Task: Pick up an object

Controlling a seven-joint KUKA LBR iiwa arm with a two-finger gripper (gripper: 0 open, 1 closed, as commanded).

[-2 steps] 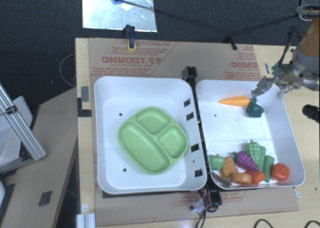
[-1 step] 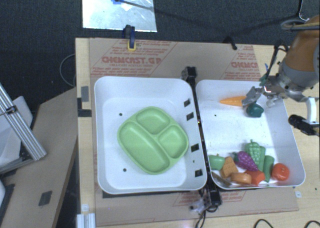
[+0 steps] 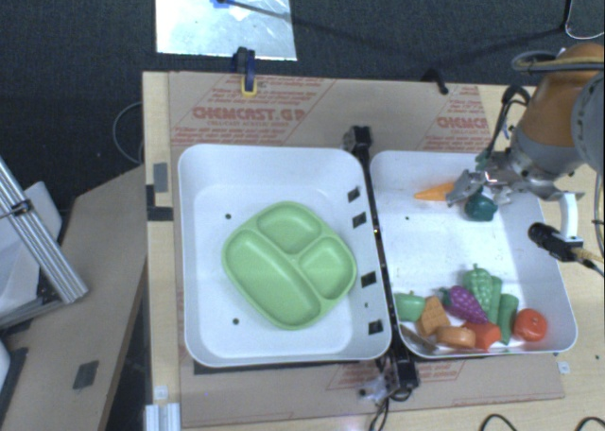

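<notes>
Where the worktop (image 3: 284, 103) spreads under the camera, two shallow white bins sit side by side w/ black clips along the seam btwn them. The left bin (image 3: 203, 183) holds a green divided plate (image 3: 288, 266) w/ three compartments, lying flat near the middle. The right bin (image 3: 548, 273) has the grey arm (image 3: 558, 122) w/ its orange band reaching in from the right, over the bin's upper part. The gripper (image 3: 479, 195) hangs low at a dark teal round object (image 3: 480, 208), which sits right under the fingers; can't tell if the fingers are apart or together, or if they grip it. An orange carrot-like piece (image 3: 435, 194) lies just left of the gripper. A pile of toy food (image 3: 470, 311), incl. purple grapes, green peppers and a red tomato, crowds the bin's near edge.
</notes>
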